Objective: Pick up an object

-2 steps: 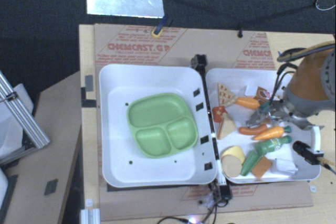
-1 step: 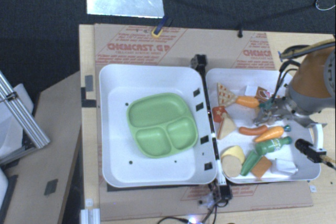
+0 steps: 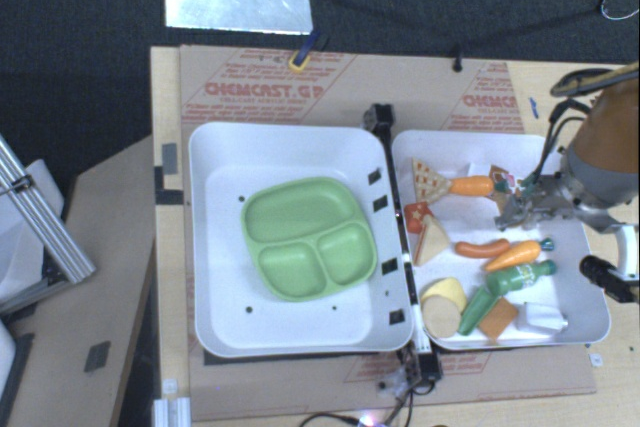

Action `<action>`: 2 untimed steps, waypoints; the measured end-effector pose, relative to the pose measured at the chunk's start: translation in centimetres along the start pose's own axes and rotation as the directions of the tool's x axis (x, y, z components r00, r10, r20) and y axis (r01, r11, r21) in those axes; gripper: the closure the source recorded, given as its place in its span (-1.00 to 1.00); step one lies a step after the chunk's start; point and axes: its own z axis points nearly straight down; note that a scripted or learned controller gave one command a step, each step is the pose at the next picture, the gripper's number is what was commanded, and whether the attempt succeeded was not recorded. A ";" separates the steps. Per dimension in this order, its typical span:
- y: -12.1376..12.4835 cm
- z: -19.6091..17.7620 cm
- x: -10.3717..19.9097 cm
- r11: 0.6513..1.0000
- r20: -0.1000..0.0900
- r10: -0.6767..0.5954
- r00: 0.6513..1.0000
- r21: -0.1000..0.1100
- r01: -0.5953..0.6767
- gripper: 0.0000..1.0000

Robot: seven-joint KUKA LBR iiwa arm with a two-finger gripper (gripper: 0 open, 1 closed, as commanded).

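Observation:
The right bin (image 3: 570,335) holds several toy foods. A pizza slice (image 3: 430,180) and a carrot (image 3: 470,185) lie at its far side. A red sausage (image 3: 483,248), a second carrot (image 3: 516,255) and a green bottle (image 3: 520,277) lie mid-bin. My gripper (image 3: 516,203) is low over the bin's far right part, just right of the far carrot's tip and above the sausage. Nothing shows clearly in its grasp.
The left bin (image 3: 215,165) holds a green divided plate (image 3: 305,237). In the right bin's near-left part lie a red piece (image 3: 417,213), a pale wedge (image 3: 433,240), a yellow piece (image 3: 445,293), an orange cracker (image 3: 497,317) and a white piece (image 3: 545,317). The arm (image 3: 610,140) overhangs the right edge.

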 end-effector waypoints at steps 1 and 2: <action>-0.7 -5.9 -0.4 1.000 0.001 0.000 1.000 -0.002 0.000 1.00; -0.6 -8.4 -0.4 1.000 0.000 -0.003 1.000 0.000 0.003 1.00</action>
